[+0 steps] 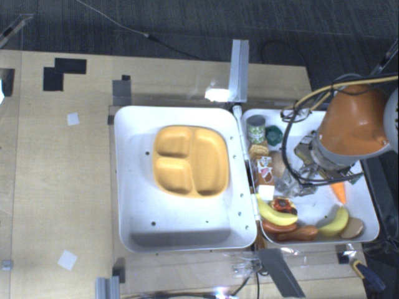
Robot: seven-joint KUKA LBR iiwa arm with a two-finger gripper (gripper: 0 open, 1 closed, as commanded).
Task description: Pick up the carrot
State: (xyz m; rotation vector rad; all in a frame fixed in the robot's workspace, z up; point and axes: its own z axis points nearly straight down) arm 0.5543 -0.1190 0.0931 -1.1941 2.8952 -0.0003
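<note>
The carrot (338, 193) is a short orange piece lying near the right wall of the right bin (373, 212), partly covered by the arm. The arm's orange band (352, 120) hangs over the middle of that bin. Below it the gripper (290, 184) points down and to the left, low over the bin floor. It is left of the carrot, close to a white cube (266, 192) and a small red and black item (283, 204).
The left bin (134, 223) holds a yellow divided plate (190, 161). The right bin also holds a can (256, 129), a dark green item (273, 133), snack packets (264, 166), two bananas (276, 213) (333, 222), a sausage (292, 232) and a brown item (353, 228).
</note>
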